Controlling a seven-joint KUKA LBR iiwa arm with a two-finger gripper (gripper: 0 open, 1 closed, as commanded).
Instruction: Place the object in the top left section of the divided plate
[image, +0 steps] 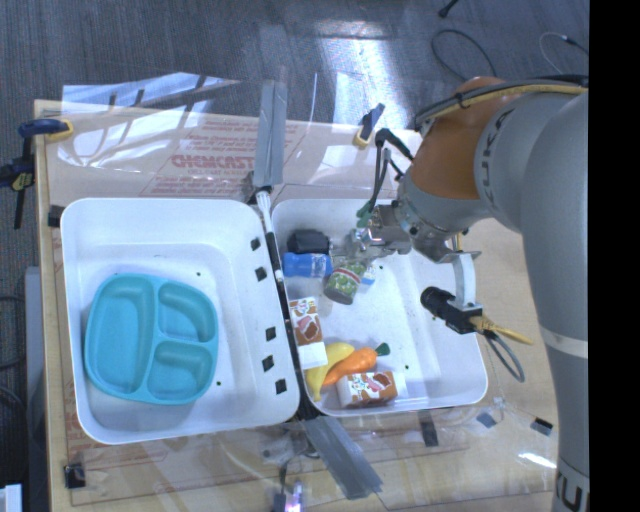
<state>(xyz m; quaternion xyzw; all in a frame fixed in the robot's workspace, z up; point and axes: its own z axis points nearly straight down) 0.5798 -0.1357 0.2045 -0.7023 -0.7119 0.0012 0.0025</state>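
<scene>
Arm (520, 170) reaches over right bin (440, 380); gripper (362, 250) closed on a small jar (345, 282), lifted above bin clutter: carrot (352, 364), banana (325, 368), blue box (305, 265). Plate (150, 338) sits in left bin (120, 225).

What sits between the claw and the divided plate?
In the camera view, from the claw toward the plate: a blue object, then the adjoining bin walls, then bare left-bin floor.

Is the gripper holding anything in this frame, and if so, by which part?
Cannot be told. The gripper sits right above a small green-lidded jar in the right bin, but no grasp is visible.
</scene>
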